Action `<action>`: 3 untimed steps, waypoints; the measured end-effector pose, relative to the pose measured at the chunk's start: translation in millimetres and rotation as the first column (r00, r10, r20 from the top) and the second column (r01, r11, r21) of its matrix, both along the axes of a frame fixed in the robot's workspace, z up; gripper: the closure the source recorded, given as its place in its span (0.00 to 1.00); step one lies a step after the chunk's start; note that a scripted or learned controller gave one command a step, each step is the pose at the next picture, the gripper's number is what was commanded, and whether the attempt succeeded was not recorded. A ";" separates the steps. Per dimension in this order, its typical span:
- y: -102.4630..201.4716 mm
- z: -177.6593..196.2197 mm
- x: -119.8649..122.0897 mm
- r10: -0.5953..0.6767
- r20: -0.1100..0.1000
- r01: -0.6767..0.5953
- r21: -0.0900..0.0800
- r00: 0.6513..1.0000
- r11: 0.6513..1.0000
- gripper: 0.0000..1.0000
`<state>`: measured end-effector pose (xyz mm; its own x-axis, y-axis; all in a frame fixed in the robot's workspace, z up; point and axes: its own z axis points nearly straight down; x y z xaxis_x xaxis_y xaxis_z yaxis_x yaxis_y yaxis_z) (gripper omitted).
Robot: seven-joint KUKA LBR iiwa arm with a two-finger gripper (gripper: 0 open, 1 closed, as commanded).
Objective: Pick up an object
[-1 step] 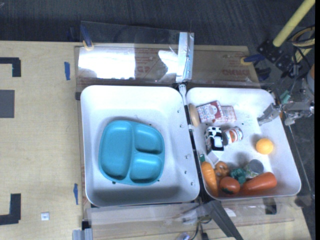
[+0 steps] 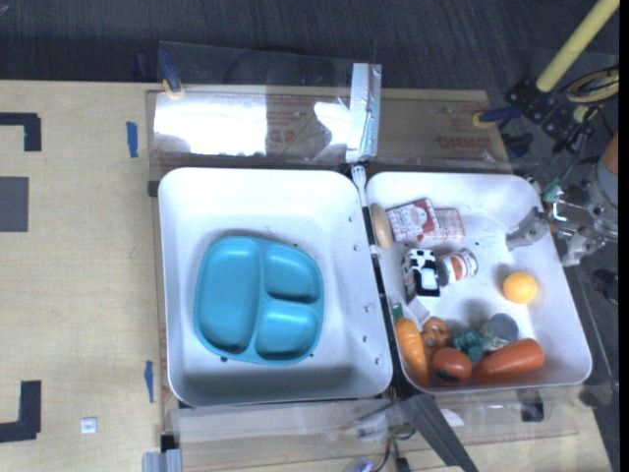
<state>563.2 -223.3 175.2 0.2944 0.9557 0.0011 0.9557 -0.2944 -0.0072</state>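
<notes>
Toys (image 2: 472, 347) below; end effector (image 2: 536, 226) above.

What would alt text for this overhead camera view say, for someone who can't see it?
Two shallow white bins sit side by side: the left bin holds a blue divided plate, and the right bin holds small toy foods, including an orange ball and a red pepper. The robot's gripper hangs over the right bin's far right corner.

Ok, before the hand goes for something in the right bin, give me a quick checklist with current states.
1. Objects present in right bin: ok.
2. Hand over the right bin: ok, at its upper right rim.
3. Hand free of any object: cannot tell.
4. Isolated target available: ok, the orange ball sits apart.
5. Lower pile easy to grasp: not ok, the carrot, tomato and red pepper are crowded together.
6. Blue divided plate in left bin: ok.
</notes>
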 end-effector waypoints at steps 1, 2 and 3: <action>27.5 26.6 12.5 0.283 0.008 -0.283 -0.005 0.959 0.959 0.00; 16.9 -80.0 -14.4 0.177 0.012 -0.177 0.012 0.984 0.984 0.00; 27.7 -60.4 71.3 0.261 0.009 -0.261 -0.003 0.965 0.965 0.00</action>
